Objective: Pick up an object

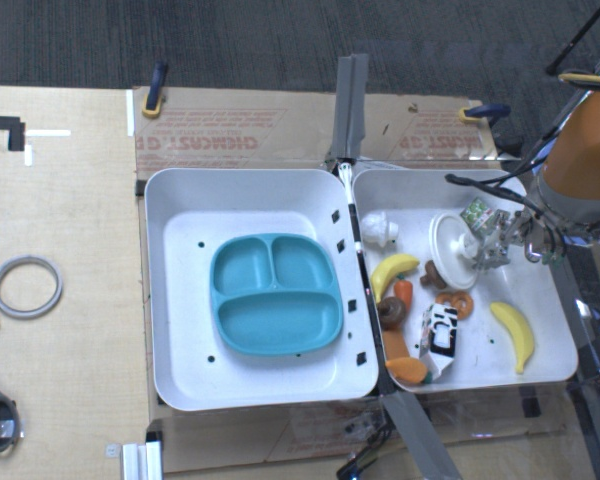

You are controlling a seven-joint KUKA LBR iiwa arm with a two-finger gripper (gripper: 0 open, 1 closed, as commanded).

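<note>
Two shallow white bins are seen: the left bin (170,298) bears one teal divided plate (276,294); the right bin (555,353) holds two yellow bananas (514,334) (391,271). Mirrored cardboard lettering (212,141) is unreadable. The gripper's (492,240) state cannot be told.
</note>
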